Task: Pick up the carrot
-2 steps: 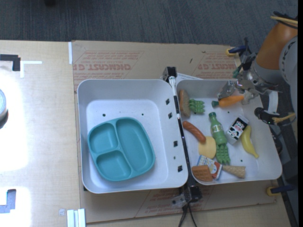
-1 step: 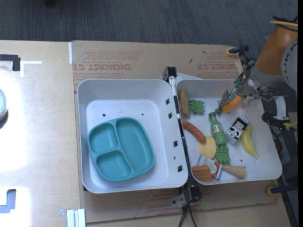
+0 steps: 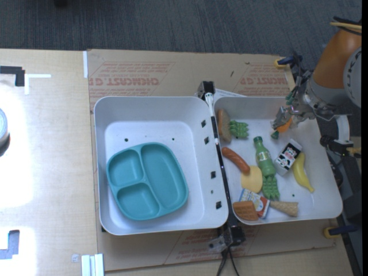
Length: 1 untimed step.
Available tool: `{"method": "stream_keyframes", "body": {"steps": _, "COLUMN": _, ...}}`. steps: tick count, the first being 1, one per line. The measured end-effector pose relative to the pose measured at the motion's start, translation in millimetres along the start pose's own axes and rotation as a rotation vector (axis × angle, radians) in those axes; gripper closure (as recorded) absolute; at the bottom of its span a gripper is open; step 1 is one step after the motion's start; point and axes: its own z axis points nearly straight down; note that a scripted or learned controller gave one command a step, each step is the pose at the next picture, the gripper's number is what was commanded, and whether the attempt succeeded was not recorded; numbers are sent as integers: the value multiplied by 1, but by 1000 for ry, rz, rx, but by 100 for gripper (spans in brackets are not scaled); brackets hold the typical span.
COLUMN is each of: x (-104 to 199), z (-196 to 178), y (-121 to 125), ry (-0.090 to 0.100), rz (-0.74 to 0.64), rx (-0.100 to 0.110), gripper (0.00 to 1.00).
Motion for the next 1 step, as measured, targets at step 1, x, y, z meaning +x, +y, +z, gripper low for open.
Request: {"method": "stream_keyframes", "body": {"steps": 1, "x": 44, "z": -78, "y": -4, "ry": -6, "rz": 136, "rx": -3, "gripper": 100}}
